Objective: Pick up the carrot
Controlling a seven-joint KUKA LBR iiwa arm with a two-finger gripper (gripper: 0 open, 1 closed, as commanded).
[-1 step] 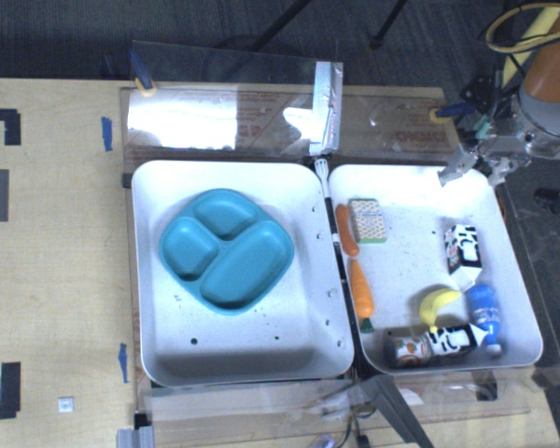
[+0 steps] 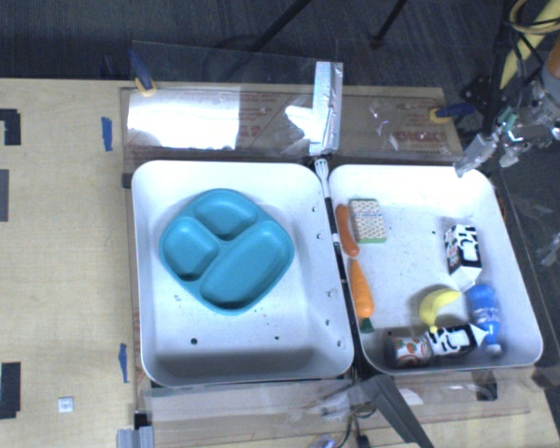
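The carrot, orange with a small green end toward the front, lies along the left wall of the right bin. My gripper hangs over the back right corner of that bin, far from the carrot and well above the bin's contents. Nothing shows in it. The arm's wrist reaches in from the upper right.
A reddish sausage and a speckled sponge lie just behind the carrot. A black-and-white carton, a yellow fruit, a blue bottle and a can fill the right bin's front. A blue divided plate sits in the left bin.
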